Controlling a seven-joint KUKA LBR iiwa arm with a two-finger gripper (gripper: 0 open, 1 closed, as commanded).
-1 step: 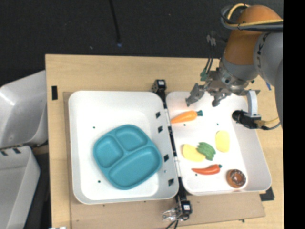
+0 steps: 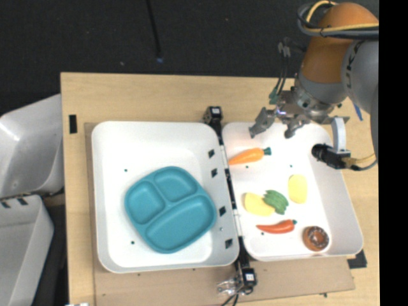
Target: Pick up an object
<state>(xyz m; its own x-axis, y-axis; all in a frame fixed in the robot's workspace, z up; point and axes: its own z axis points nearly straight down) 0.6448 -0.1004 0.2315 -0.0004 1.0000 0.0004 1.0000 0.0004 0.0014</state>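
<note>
Fingers: the two fingers [image 2: 257,124] are spread wide, with nothing between them.
Gripper: the gripper [image 2: 275,125] hangs over the upper end of the right bin [image 2: 331,196], in the upper right of the frame.
Nearest thing: one carrot [image 2: 245,157] lies crosswise just below the fingers, apart from them.
Right bin, lower half: a left yellow piece [image 2: 254,203] touches one green vegetable [image 2: 276,199]. A right yellow piece [image 2: 297,188] lies near it. One red pepper [image 2: 276,226] and one brown doughnut [image 2: 315,237] lie lowest.
Count: six things.
Left bin [image 2: 127,145]: one teal divided plate [image 2: 169,208] with three compartments.
Around: a pale wooden bench [image 2: 140,97] lies under both bins.
</note>
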